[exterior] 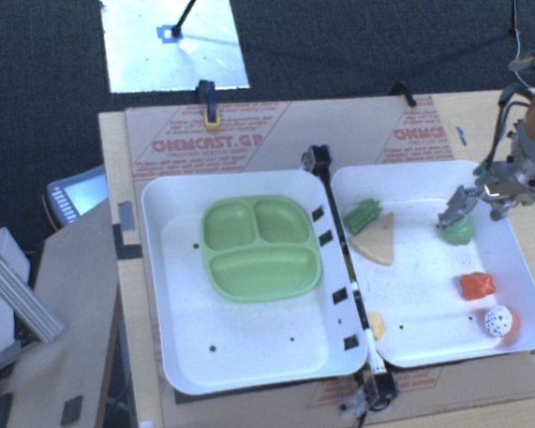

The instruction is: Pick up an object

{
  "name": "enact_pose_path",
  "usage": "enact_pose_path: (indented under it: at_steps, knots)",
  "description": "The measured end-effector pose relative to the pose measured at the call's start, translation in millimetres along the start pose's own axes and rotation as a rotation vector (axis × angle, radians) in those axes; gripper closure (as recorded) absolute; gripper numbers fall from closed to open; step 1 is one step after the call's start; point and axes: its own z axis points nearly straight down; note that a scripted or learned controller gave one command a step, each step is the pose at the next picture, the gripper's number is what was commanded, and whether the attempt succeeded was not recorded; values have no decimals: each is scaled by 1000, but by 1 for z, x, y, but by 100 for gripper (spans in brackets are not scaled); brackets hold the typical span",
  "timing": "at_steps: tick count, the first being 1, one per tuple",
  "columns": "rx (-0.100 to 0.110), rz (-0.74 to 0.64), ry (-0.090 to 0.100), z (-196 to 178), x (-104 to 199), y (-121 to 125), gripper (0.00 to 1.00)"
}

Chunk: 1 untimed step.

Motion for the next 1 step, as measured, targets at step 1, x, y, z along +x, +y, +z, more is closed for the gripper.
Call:
enact_pose_path:
  at_steps: [1]
  knots:
    - [2,1,1,61,-3,-4,0]
